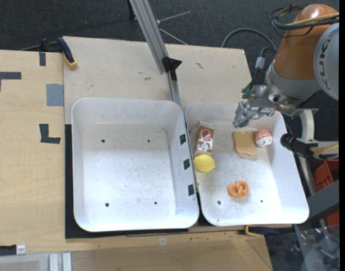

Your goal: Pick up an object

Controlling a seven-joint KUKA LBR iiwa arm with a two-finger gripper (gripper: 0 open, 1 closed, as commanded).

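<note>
While the arm reaches in from the right, its gripper (pixel 244 117) hangs over the far end of the right bin (pixel 285 205), just above a tan slab like a bread slice (pixel 245 143). I cannot tell how the jaws stand, and nothing shows pinched in them. So this looks like the approach step, with no grasp made yet.

4 other things share that bin: a small pink-and-white ball (pixel 263 138) touching the slab's right side, a brown carton (pixel 204 139) and a yellow lemon (pixel 204 163) along the left wall, and an orange pretzel (pixel 237 189) nearer. The left bin (pixel 93 168) sits alongside.

Next, I'd guess, comes a straight descent onto the slab, keeping off the ball.
</note>
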